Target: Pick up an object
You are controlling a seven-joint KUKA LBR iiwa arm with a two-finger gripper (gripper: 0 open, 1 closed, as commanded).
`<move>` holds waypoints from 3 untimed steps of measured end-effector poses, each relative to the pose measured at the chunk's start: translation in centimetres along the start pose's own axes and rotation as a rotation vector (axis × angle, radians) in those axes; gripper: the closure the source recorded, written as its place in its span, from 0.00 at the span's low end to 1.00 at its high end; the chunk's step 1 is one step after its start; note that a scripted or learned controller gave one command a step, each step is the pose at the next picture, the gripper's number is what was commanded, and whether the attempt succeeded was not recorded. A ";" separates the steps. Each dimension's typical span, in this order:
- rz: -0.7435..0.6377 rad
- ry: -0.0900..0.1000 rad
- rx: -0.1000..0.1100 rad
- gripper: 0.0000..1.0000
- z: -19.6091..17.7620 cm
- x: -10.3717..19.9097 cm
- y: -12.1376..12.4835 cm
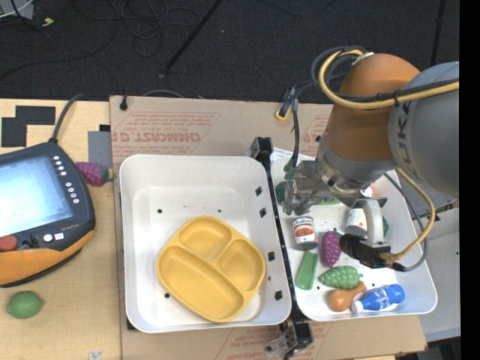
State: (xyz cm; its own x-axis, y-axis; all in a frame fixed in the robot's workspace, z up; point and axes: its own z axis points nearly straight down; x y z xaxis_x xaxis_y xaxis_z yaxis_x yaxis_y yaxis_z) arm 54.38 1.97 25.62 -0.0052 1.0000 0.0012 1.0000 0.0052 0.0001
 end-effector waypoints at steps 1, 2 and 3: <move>0.007 -0.002 0.011 1.00 7.4 -2.0 1.0; 0.007 -0.001 -0.012 1.00 -8.2 -4.8 -5.0; 0.010 -0.003 0.012 1.00 3.6 -11.3 0.3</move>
State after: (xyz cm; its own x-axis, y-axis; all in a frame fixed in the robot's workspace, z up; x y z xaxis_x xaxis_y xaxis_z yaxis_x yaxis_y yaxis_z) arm 54.78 -9.32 22.01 0.0052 1.0000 -0.0021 0.9999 -0.0052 -0.0114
